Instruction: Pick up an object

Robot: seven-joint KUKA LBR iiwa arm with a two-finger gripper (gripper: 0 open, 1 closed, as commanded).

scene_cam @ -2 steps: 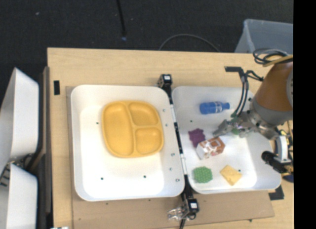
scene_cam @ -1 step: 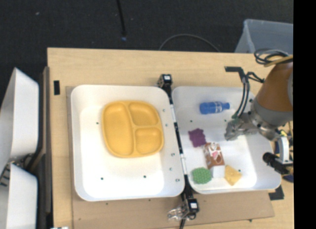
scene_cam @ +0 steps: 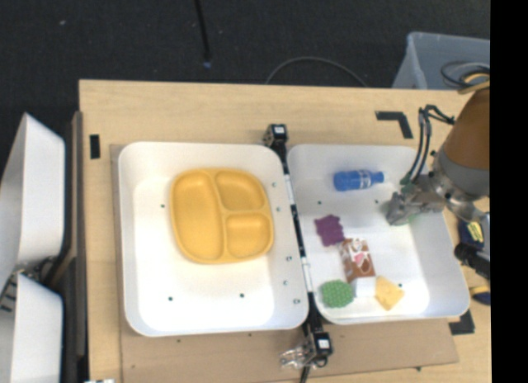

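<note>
The right bin (scene_cam: 429,290) holds several small objects: a blue bottle (scene_cam: 356,179) lying on its side near the back, a purple piece (scene_cam: 329,229), a brown and white packet (scene_cam: 357,259), a green round object (scene_cam: 336,293) and a yellow wedge (scene_cam: 388,293) near the front. My gripper (scene_cam: 402,207) hangs over the right side of this bin, to the right of the blue bottle and a little nearer the front. Nothing shows between its fingers.
The left bin (scene_cam: 144,290) bears a yellow divided plate (scene_cam: 221,213). A grey tub (scene_cam: 437,59) stands beyond the bench at the back right. Cables (scene_cam: 429,138) run down along the arm.
</note>
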